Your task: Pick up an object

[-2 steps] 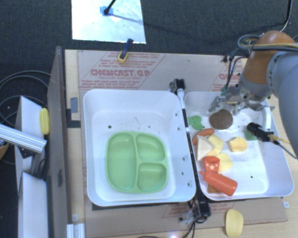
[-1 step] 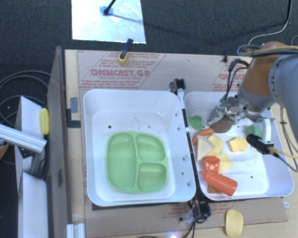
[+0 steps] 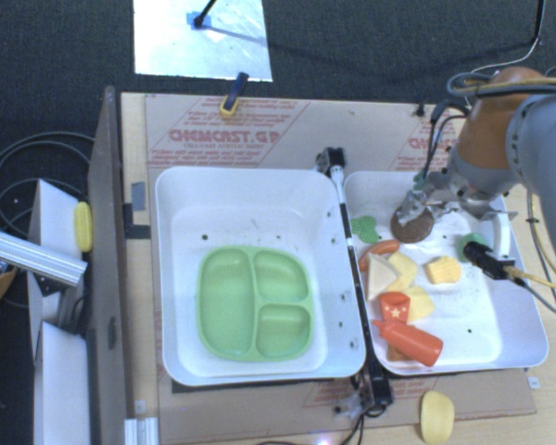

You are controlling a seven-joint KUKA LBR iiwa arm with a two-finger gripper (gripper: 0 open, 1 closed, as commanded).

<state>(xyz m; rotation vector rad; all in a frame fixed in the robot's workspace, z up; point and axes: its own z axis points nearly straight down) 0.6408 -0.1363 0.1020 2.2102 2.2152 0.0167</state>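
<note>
Red "CHEMCAST GP" print on bench sheet (image 3: 224, 137), repeated.

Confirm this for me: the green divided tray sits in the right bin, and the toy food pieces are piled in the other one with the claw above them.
Wrong on one point: the camera view shows the green divided tray in the left bin, not the right. The toy food pieces are piled in the other bin, with the claw above them.

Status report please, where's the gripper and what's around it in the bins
Gripper low in right bin, over brown round piece; grasp unclear. Toy food heaped close left: orange bottle, yellow cube. Green tray in left bin.
</note>
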